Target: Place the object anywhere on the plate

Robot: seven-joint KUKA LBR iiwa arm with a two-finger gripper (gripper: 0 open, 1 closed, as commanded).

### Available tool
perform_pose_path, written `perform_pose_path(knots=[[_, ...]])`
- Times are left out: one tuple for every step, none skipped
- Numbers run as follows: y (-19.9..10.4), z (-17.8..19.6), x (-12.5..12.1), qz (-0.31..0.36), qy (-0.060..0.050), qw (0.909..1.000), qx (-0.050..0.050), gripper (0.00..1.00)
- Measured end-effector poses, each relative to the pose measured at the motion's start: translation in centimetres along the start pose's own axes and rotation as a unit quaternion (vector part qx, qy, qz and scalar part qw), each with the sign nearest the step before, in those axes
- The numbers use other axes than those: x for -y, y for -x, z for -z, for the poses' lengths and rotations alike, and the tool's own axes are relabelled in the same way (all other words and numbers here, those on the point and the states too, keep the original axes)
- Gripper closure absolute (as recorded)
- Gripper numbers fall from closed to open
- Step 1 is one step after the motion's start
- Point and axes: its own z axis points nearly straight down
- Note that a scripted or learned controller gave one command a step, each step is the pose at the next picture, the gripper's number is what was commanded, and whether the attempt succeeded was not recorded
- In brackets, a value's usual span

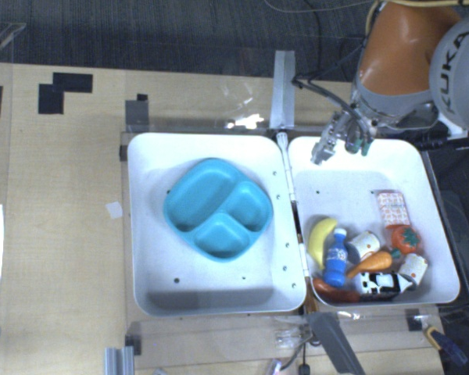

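**Arm poised above the right bin, nothing picked yet**

Along the near edge of the right bin [434, 209] lies the pile of candidate objects: a yellow banana [321, 239], a blue bottle [336, 258], an orange carrot [373, 262], a red tomato-like piece [406, 239] and a black-and-white item [379, 285] toward the near right corner. A small pink patterned card [392, 206] sits a little farther back, nearer the right wall. In the left bin [141, 209], the blue plate [218, 207] with its compartments rests near the middle, bare.

At the far edge of the right bin the gripper [344, 141] hangs over the far left corner, well apart from the pile. Whether it is open or closed cannot be told here; nothing appears between its tips.

I judge the pick is not yet made. The next move calls for coming toward the near edge and down onto one object. The pile is crowded, so single items overlap and some are hard to identify.
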Motion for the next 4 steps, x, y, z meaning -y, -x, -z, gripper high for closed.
perform_pose_path(knots=[[-7.5, -3.9, -1.7, 0.185, 0.000, 0.9828, -0.001, 1.00], [-3.9, -1.3, -7.7, 0.268, 0.001, 0.9634, 0.002, 1.00], [-11.7, -4.9, -14.4, 0.240, 0.001, 0.9707, 0.000, 1.00], [-4.9, -6.3, -18.1, 0.338, 0.002, 0.9411, 0.001, 1.00]])
